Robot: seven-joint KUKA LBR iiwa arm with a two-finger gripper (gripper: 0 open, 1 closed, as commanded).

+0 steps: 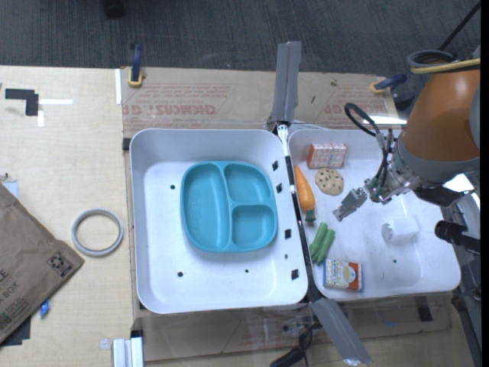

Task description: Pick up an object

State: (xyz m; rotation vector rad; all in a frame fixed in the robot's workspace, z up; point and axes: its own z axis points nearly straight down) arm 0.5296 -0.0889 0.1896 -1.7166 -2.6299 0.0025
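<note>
My gripper (357,199) hangs over the middle of the right bin (428,281), reaching in from the grey arm with the orange band at the right. It hovers just right of a round cookie (329,180) and an orange carrot (305,189). A pink box (327,156) lies at the bin's back left. Green pea pods (322,241) and a small red and white carton (343,274) lie at the front left. A white object (399,232) rests right of and below the gripper. I see nothing held in the gripper.
The left bin (153,281) holds a blue divided plate (229,206). A tape ring (97,231) and a brown cardboard box (27,266) lie on the bench to the left. A divider (294,212) separates the two bins.
</note>
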